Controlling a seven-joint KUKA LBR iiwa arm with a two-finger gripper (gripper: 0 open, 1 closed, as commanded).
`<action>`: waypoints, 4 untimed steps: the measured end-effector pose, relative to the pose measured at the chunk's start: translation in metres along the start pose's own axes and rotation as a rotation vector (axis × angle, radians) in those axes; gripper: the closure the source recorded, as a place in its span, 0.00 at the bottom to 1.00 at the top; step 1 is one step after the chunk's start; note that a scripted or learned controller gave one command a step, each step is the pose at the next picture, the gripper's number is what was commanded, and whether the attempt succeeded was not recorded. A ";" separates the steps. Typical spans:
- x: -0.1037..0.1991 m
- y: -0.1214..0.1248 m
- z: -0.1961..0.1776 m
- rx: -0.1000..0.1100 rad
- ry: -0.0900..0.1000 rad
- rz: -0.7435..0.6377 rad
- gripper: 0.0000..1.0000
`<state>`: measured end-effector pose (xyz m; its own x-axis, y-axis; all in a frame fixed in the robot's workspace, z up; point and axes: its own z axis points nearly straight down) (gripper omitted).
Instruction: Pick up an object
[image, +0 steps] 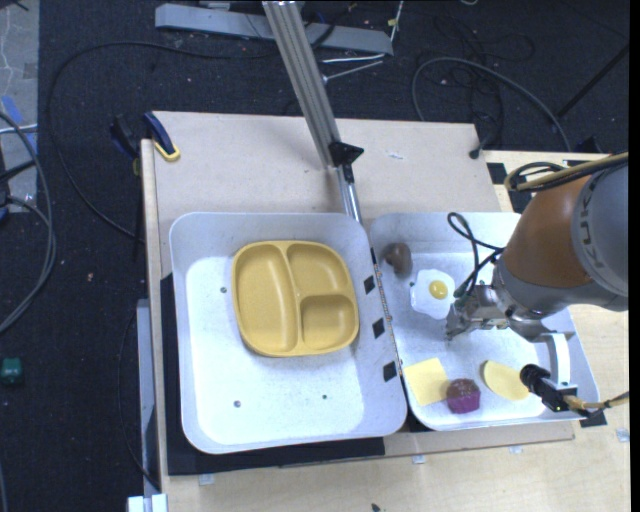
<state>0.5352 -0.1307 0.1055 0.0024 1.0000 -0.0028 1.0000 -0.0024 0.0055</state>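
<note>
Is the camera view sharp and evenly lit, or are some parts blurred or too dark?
In the camera view, the yellow tray and fried egg toy look fairly sharp; the white bins appear bright, slightly washed out; the floor around the bench is very dark.

No legible text or labels.

My arm (570, 250) is grey with an orange band. Both bins are white: the left bin (200, 400) carries a mustard-yellow tray (295, 297), the right bin (420, 225) a white egg (433, 293) with a yellow yolk, a brown lump (398, 257), a pale yellow square (425, 380), a purple piece (463, 395) and a yellow round slice (503, 379). The tabletop (250, 160) is beige, the floor (80, 200) black.
</note>
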 end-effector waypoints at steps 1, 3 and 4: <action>0.009 0.003 -0.057 0.001 0.002 -0.006 1.00; 0.008 0.009 -0.137 0.000 0.001 -0.005 1.00; 0.068 0.022 -0.139 0.004 0.003 -0.010 1.00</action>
<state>0.5562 -0.0626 0.2443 -0.0073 1.0000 0.0004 1.0000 0.0073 0.0019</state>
